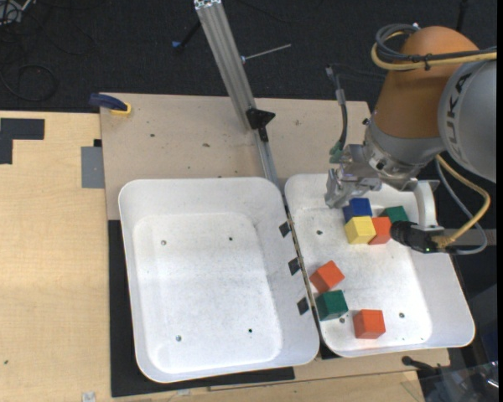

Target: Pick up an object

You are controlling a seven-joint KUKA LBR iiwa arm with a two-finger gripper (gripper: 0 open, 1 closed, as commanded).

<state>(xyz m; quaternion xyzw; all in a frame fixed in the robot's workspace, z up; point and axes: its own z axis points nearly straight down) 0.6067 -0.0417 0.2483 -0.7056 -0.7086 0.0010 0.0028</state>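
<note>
Gripper [345,189] sits low in the right bin [440,325], just beside the blue cube [358,208]; its grasp state cannot be determined. Bin's near half uncrowded.

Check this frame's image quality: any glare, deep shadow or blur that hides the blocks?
Camera view: lighting is even, the left white bin bright but not blown out; the top background falls into darkness; the small coloured cubes, such as the yellow cube and orange cube, stay sharp; the metal gripper looks slightly soft against the right white bin.

The gripper [345,193] covers the far side of the blue cube [358,208], and its fingertips blur together.
</note>
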